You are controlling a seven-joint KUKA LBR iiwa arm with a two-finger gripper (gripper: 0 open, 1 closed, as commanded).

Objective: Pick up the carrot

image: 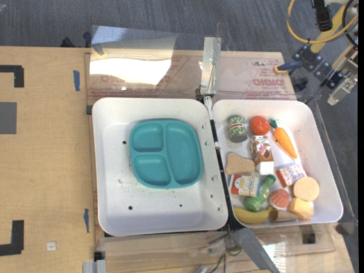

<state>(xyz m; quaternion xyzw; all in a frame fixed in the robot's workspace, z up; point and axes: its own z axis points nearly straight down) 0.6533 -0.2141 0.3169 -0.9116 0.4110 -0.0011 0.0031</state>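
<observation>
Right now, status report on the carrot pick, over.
Tool off beyond right bin's far corner. Orange toy carrot lies in right white bin, untouched. Red tomato close beside it.

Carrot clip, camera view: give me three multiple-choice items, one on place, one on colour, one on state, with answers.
1. Where does the carrot lie?
A. right bin
B. left bin
C. on the bench

2. What colour is the divided plate?
A. red
B. teal
C. yellow

3. How does the carrot stand with the task?
A. lifted clear of the bin
C. set on the plate
B. lying in the bin

Answers: 1 A, it lies near the right bin's far right side, beside the tomato. 2 B, the plate in the left bin is teal. 3 B, it rests among the toy foods.
</observation>
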